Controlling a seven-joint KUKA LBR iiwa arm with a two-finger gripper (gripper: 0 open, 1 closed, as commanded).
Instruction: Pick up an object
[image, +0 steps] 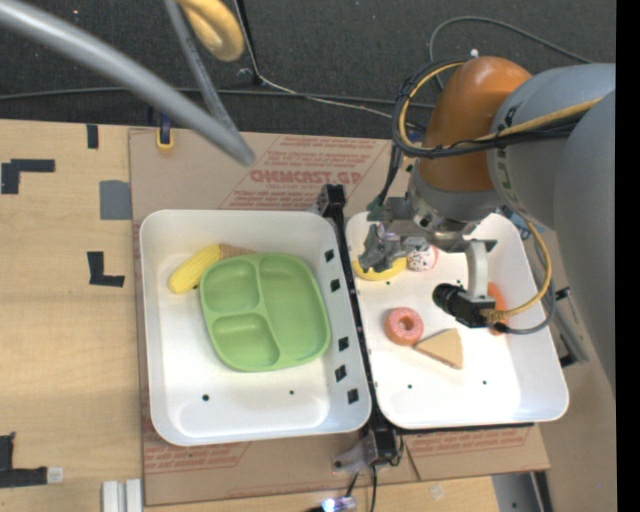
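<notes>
camera view shows the gripper (382, 252) low in the right bin (520, 395), at its upper left by the wall. whether it is released or clenched, i cannot tell. a yellow object (385, 269) lies directly under it, touching, long axis left-right.

Fixed overhead camera, slanted down, both bins (150, 300) framed.

We see a divided tray (265, 310) in the left bin (170, 400), a corn cob (193, 268) touching its upper-left edge. In the right bin (520, 395), a doughnut (405, 325) lies just left of a wedge (443, 349), with the gripper (385, 250) above them at frame centre.
</notes>
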